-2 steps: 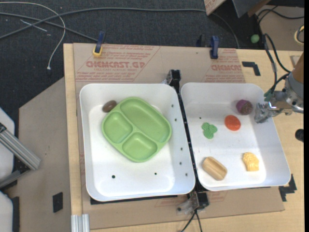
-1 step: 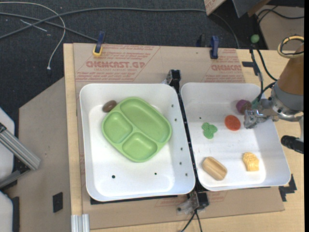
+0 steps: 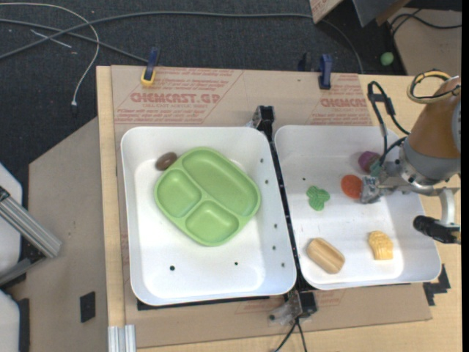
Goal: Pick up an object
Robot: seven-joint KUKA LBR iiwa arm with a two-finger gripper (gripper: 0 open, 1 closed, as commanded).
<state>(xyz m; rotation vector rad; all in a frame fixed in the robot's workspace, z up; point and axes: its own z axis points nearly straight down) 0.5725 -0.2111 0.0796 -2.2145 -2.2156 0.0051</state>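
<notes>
Overhead slanted view of the bench with two shallow white bins side by side. The gripper (image 3: 371,189) sits low inside the right bin (image 3: 344,141), carried by the grey arm (image 3: 432,141) with its orange band, which enters from the right edge. Whether the fingers are spread or closed cannot be made out, since they are small and partly merged with the items around them. A red-orange object (image 3: 352,186) lies just left of the fingers, touching or nearly touching them; nothing is visibly clamped between them. A purple object (image 3: 367,158) lies just behind the fingers, toward the far wall of the bin, partly covered by the wrist. A small green leafy piece (image 3: 317,197) lies farther left of the fingers, beyond the red-orange object and apart from it. Nearer the camera than the fingers, a yellow block (image 3: 379,246) rests almost straight in front of them, and a tan bread-like roll (image 3: 325,256) rests in front and to the left, both well apart from the gripper. In the left bin (image 3: 146,255), well to the left of the fingers across the central divider, a green compartment tray (image 3: 207,196) lies tilted at an angle, with a small brown object (image 3: 167,160) touching its far-left rim.
</notes>
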